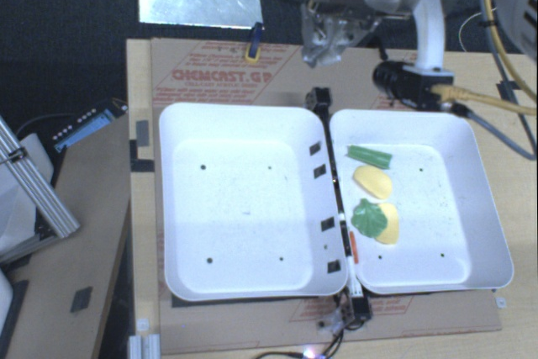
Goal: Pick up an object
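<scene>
Arm: gripper (329, 42) hangs high over the far edge of the counter (210, 67), above the cardboard sheet and behind the seam between the two bins. Well apart from anything it could pick.

Grip state: cannot tell. The tip is a blurred grey mass at this slant; nothing visible is carried under it.

Right bin (471, 181): all the candidates sit here, clustered along its left side near the divider.

Green piece (370, 155): elongated, lying flat toward the far end of the cluster, just beside the pale yellow piece.

Pale yellow piece (372, 181): rounded, in the middle of the row, on the bin floor.

Green leafy piece (366, 217): nearest end of the cluster, touching or overlapping the yellow piece next to it; can't tell which lies on top.

Second yellow piece (389, 224): right of the leafy one, against it.

Left bin (168, 181): white floor with a few small dark dots.

Progress: nothing lifted. Every item rests on the bin floor, so by my read the pick hasn't started; the arm is at a stand-off pose.

Left to do: choose a target, travel over the right bin, descend, close, lift. That's the whole task.

Easiest target, my guess: the elongated green piece, since it's the least crowded.

Risk: the leafy/yellow pair sit tight together, so a descent there may nudge both or grab neither.
</scene>
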`<state>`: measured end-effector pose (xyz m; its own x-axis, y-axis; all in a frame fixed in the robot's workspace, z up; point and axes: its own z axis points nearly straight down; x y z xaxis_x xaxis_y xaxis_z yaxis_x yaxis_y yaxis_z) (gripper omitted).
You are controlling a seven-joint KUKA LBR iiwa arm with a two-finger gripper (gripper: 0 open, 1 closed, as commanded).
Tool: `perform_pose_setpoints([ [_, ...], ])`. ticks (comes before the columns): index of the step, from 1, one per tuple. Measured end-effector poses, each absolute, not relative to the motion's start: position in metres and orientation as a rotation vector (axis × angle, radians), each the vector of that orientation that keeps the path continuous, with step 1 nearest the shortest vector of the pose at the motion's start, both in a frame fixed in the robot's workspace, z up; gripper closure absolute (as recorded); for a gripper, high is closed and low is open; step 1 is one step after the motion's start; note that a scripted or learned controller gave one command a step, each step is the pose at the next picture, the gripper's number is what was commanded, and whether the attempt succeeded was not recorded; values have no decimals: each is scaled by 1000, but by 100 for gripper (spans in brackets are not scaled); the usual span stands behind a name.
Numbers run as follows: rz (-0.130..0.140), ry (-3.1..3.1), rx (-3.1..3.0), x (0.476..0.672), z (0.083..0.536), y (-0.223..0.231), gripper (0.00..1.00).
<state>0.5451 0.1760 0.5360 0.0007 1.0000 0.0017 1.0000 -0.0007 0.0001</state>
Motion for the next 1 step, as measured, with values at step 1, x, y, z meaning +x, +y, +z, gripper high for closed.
perform_pose_setpoints([
  [1, 1, -2216, -2233, 619, 534, 92, 100],
])
